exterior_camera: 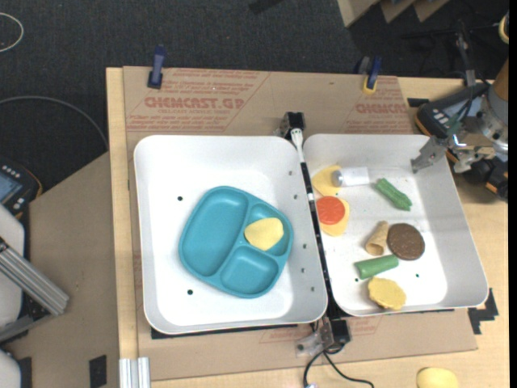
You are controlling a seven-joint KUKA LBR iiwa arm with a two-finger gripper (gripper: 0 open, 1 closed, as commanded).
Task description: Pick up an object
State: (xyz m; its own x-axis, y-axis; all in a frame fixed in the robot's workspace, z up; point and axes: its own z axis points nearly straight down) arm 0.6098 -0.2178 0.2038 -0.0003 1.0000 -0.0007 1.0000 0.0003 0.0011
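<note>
The right bin (452, 217) holds several toy foods: a white cylinder (353, 177), a green pickle (393, 193), a red-orange disc (331, 210), a tan cone (377, 236), a brown round cookie (405, 241), a green stick (376, 266) and a lumpy yellow piece (387, 293). In the left bin (161, 184) lies a blue divided plate (218, 241) with a yellow piece (263, 233) in its right compartment. My gripper (426, 158) hangs over the right bin's far right corner, above and to the right of the pickle, with nothing seen in it.
Both bins rest on a cardboard sheet (242, 103) held by blue clamps (157, 57) at the back. The arm (485, 128) and its cables crowd the right edge. A yellow object (436, 377) lies off the bins at the bottom right.
</note>
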